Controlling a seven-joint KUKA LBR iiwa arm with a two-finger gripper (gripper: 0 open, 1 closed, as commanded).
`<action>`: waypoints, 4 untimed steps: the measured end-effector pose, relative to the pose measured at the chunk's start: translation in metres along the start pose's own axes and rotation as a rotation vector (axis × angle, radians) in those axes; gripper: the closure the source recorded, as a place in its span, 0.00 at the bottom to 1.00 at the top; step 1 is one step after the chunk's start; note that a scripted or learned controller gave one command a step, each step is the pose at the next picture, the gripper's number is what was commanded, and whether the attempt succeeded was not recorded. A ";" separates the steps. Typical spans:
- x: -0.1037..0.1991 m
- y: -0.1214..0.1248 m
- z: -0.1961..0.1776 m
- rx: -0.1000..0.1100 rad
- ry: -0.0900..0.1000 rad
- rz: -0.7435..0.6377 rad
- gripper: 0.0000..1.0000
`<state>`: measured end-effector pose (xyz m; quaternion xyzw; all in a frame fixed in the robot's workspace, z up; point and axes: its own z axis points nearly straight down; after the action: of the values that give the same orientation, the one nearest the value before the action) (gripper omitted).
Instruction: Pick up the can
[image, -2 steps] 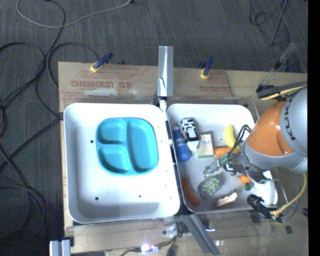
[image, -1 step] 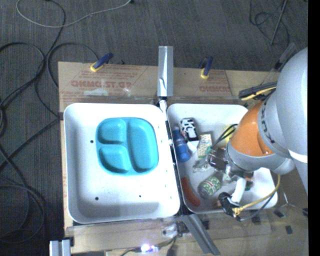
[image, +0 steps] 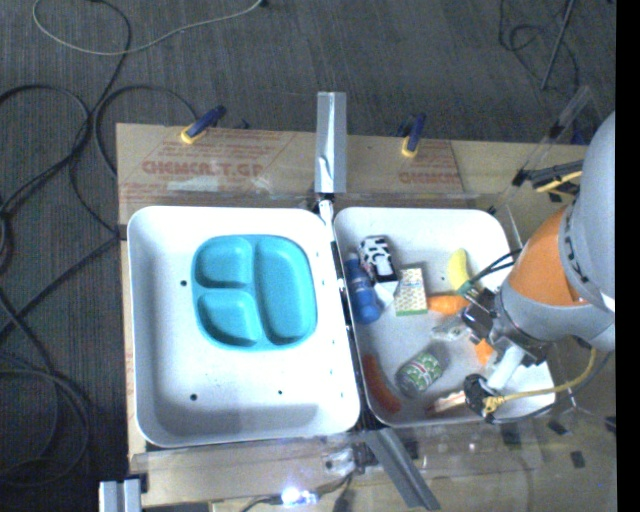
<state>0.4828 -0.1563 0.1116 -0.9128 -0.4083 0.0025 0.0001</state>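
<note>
The can (image: 421, 372) is lying on its side in the right bin (image: 500, 232). I am hovering my pincer (image: 472, 322) just beside it, open or closed I cannot tell. Probably light, thin-walled, smooth and prone to rolling, so I am favouring a grasp across its middle.

The label on the can (image: 421, 371) is too blurred for you to read. The arm (image: 555, 310) covers part of the orange thing (image: 447, 303) and runs off the right edge.

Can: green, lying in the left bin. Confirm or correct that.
Wrong bin. The green can lies in the right bin, as the camera view shows. The left bin holds a blue tray.
</note>
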 end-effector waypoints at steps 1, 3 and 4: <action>0.053 0.022 -0.017 0.001 0.000 -0.104 0.00; -0.023 0.021 -0.178 -0.005 0.001 -0.010 0.00; -0.037 0.032 -0.148 0.001 -0.002 -0.035 0.00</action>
<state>0.4826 -0.2044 0.2595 -0.9056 -0.4241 0.0036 0.0001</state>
